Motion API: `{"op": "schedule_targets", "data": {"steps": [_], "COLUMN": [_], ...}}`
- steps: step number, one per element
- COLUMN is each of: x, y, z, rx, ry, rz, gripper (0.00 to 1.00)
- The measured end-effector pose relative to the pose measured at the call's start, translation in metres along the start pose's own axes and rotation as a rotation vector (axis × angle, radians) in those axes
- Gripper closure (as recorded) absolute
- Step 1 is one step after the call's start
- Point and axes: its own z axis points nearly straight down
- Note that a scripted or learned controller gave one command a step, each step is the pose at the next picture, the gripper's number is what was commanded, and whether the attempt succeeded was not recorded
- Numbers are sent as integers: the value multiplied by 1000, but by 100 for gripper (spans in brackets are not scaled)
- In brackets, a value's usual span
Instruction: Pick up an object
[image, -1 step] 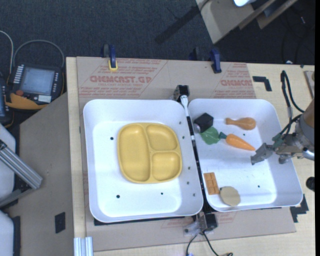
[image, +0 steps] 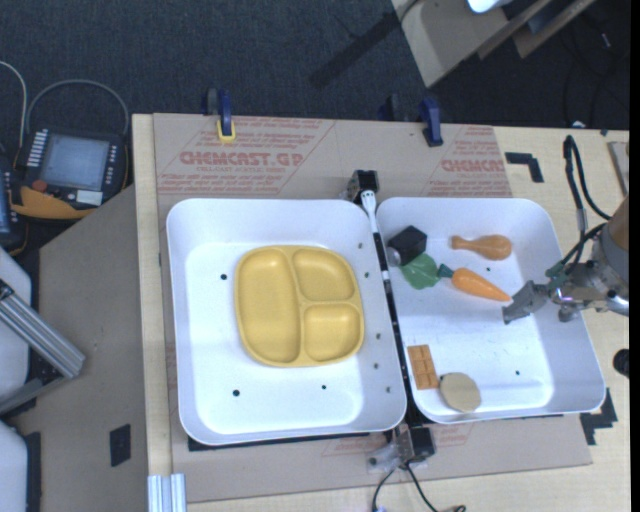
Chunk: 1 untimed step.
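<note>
The right bin holds several small things. A toy carrot with a green top lies near its middle, and a black block sits just behind the green top. A tan drumstick lies toward the back. An orange waffle piece and a beige round piece rest at the front. My gripper hangs over the bin's right side, just right of the carrot's tip, open with nothing between its fingers.
The left bin holds a yellow divided plate. Clamps and cables line the bench's back edge. A pendant with a screen lies off the bench to the left.
</note>
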Motion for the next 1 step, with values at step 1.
{"op": "schedule_targets", "data": {"steps": [1], "x": [4], "y": [4], "z": [44], "rx": [5], "ry": [3], "rz": [-1], "gripper": [0]}}
